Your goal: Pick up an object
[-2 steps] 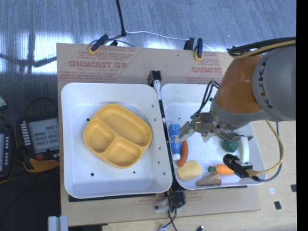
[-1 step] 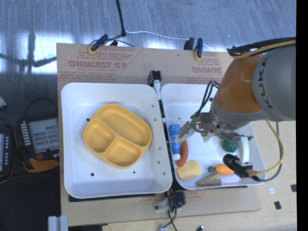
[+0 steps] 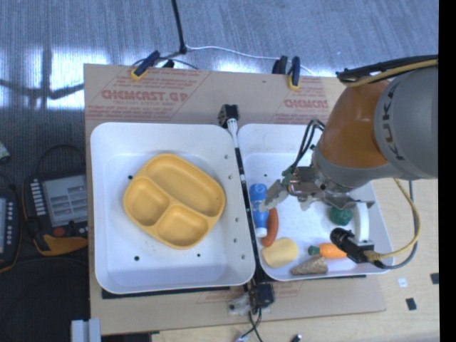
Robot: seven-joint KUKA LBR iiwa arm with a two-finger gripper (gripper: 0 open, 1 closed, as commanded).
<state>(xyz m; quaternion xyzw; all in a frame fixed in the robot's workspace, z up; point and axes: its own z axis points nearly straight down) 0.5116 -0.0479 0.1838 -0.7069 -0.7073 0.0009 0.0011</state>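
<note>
A: What's biggest on the bench?

B: The two white bins. The left bin (image 3: 107, 212) holds a yellow divided plate (image 3: 174, 200) with three compartments, tilted a little. The right bin (image 3: 267, 144) has the arm (image 3: 377, 130) over it, reaching in from the right, orange band above the wrist.

A: And the gripper?

B: The gripper (image 3: 276, 194) hangs over the left part of the right bin, fingers spread apart with nothing between them, just above a blue bottle (image 3: 258, 194).

A: What could it pick?

B: Near the left wall, the blue bottle, with an orange-red sausage-shaped piece (image 3: 271, 228) just nearer. Nearer still, a pale yellow block (image 3: 280, 251), a tan lumpy piece (image 3: 310, 266) and a small carrot (image 3: 329, 250). A green object (image 3: 340, 214) sits to the right, partly hidden under the wrist.
</note>
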